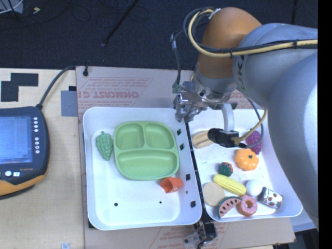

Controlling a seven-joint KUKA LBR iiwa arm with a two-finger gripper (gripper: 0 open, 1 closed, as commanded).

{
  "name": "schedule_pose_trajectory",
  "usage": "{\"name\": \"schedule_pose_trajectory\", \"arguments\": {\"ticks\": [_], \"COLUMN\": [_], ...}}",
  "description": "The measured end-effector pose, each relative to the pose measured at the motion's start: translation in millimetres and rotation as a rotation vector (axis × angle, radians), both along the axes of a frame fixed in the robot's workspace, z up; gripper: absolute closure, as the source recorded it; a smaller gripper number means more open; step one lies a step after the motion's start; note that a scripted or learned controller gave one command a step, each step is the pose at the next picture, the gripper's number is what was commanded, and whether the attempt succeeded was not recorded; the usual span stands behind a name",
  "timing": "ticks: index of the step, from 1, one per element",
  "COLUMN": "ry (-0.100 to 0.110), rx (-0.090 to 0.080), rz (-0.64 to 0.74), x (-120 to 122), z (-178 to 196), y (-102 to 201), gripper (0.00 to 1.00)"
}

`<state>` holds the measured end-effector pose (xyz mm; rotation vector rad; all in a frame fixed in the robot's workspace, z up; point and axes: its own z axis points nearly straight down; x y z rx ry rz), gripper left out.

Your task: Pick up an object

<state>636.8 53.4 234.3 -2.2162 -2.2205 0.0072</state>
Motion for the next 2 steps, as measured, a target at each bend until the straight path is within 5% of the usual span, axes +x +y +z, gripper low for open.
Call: {"name": "schedule_pose_trajectory", "arguments": {"ticks": [2], "ry": [0.001], "rx": [-0.001], "rz": [0.001], "x": [-3.6], "z": [-11.0], "y": [7.1], "gripper": [1.0]}}
